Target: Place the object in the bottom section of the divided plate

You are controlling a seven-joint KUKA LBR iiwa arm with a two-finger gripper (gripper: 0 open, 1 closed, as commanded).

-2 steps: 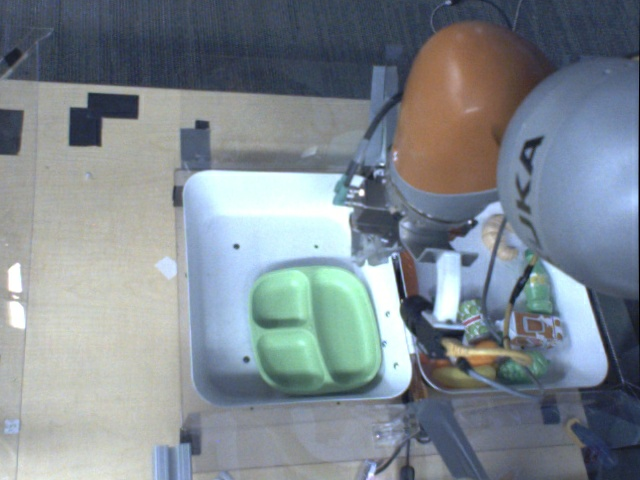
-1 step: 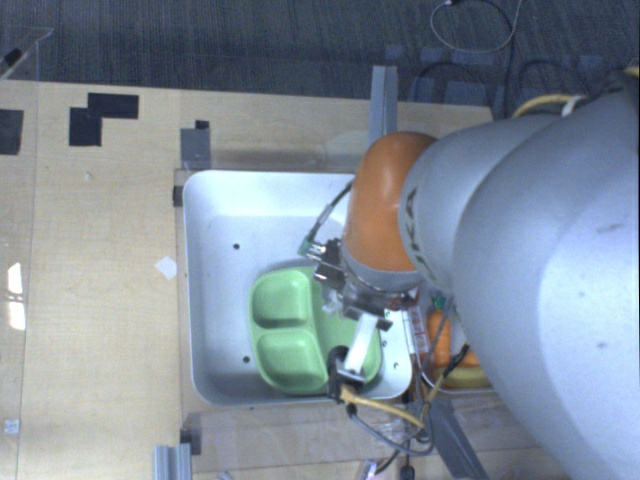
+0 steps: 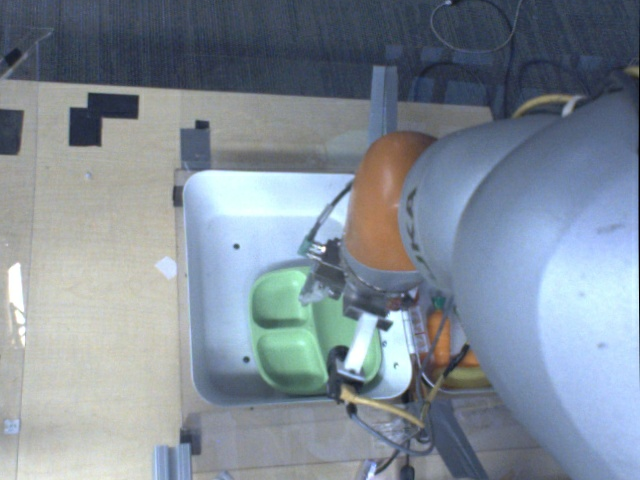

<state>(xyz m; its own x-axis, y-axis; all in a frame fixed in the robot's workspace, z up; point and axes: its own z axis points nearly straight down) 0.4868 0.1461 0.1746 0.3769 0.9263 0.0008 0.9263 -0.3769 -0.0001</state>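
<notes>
Grey robot arm with orange band point(image 3: 540, 258) hangs over the shallow white left bin point(image 3: 215, 268), its gripper point(image 3: 328, 290) above the green plastic divided plate point(image 3: 275, 298); whether it grasps anything cannot be told. The plate's bottom section point(image 3: 288, 353) looks bare, and an orange carrot-like object point(image 3: 438, 336), likely the task's, lies beyond that bin's right wall, so placement appears outstanding

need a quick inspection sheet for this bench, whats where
surface: pale wood bench bearing a white bin
job's things: green divided plate in the bin, its right part hidden under the arm; the object to place cannot be made out
clutter: orange thing and yellow thing at the arm's edge, mostly hidden; black tape marks on the bench
grippers: gripper over the plate; open or shut cannot be told
cables: thin cable looped on the floor
surroundings: dark carpet beyond the bench
</notes>
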